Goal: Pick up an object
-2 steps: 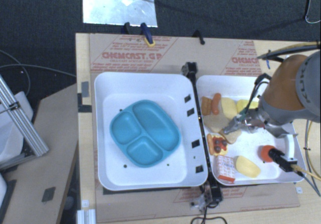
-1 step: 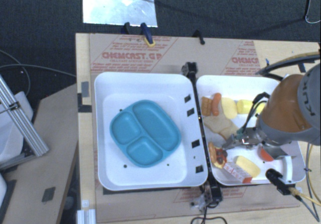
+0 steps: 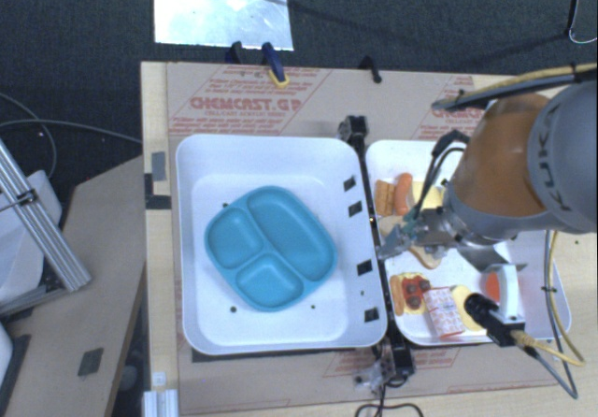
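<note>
Right bin holds the pickable stuff: two sausage-like pieces, orange and reddish, sit just above-left of my fingers. Just below the fingers I see a small tan item with red bits, and beside it a red-and-white packet lying against a yellow piece. A pale tan slice pokes out right beside the fingers, partly under the wrist. An orange item lies further right, under the arm's white bracket.

The fingers hang low over the left part of the right bin, close to the divider between bins. I cannot tell how far they are spread, or whether anything is in them; dark metal and cables blur together there.

The arm, grey with its orange band, covers the upper right of that bin.

Left of the fingers, well apart, a blue sectioned plate lies flat in the left bin. Both bins sit on the cardboard-topped desk.
</note>
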`<state>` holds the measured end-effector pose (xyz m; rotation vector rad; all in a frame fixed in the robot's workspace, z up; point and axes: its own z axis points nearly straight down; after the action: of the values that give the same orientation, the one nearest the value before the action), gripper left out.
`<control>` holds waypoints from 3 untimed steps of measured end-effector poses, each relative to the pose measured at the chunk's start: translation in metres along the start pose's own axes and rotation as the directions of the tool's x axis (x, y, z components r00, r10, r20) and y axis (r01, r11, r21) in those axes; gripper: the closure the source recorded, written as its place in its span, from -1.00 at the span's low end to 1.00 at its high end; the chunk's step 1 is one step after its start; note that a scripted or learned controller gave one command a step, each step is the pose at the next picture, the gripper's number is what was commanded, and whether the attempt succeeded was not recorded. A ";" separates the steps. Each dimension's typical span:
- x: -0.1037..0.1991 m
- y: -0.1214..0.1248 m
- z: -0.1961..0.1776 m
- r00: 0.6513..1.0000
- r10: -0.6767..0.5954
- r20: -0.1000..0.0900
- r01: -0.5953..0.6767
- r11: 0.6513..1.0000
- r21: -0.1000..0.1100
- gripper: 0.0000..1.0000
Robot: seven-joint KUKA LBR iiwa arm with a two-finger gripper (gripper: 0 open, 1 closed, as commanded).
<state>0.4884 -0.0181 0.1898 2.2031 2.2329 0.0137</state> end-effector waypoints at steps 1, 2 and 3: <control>-0.053 0.059 0.005 1.000 0.014 0.006 -0.014 1.000 0.003 -1.00; -0.082 0.099 0.104 1.000 0.014 0.004 -0.014 1.000 0.005 -1.00; -0.015 0.058 0.000 1.000 0.003 0.000 -0.003 1.000 0.002 -1.00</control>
<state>0.5463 -0.0320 0.1901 2.2076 2.2308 0.0117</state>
